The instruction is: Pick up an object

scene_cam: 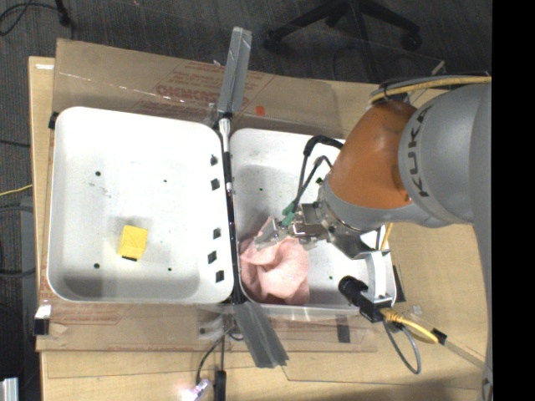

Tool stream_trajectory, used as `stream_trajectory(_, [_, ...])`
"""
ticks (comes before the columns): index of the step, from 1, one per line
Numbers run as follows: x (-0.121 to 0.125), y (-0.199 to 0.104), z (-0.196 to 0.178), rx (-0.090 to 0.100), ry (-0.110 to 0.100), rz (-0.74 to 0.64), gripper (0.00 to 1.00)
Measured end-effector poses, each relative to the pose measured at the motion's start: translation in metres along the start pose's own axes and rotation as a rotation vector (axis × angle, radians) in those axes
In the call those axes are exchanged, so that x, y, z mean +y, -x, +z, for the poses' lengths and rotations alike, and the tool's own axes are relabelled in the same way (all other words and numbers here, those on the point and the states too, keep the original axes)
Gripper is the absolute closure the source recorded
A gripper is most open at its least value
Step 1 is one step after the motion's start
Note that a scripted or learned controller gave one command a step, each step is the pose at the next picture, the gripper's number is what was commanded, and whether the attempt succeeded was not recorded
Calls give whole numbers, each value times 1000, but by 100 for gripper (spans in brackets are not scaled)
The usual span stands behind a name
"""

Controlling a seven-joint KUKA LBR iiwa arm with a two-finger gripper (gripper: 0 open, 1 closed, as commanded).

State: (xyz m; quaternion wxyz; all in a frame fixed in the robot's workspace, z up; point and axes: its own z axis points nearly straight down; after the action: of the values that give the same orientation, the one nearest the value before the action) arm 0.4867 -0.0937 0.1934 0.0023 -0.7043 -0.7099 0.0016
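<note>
A crumpled pink cloth (pixel 274 270) lies at the near left of the right bin (pixel 276 161). My gripper (pixel 272 236) reaches in from the right and hangs low right over the cloth's top edge; I cannot see whether it touches the cloth. A small yellow block (pixel 133 242) lies in the left bin (pixel 125 140), toward its near left part, far from the gripper.
A raised grey divider (pixel 224 182) runs between the two bins. The arm's grey and orange body (pixel 401 165) covers the right half of the right bin. Brown cardboard (pixel 150 78) lies under and behind the bins.
</note>
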Motion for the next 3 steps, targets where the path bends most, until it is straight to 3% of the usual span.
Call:
stream_trajectory(1, [70, 39, 50, -1, 2, -12, 0])
stream_trajectory(2, [89, 36, 102, 0, 0, 16, 0])
stream_trajectory(3, [129, 51, 101, 0, 4, 184, 0])
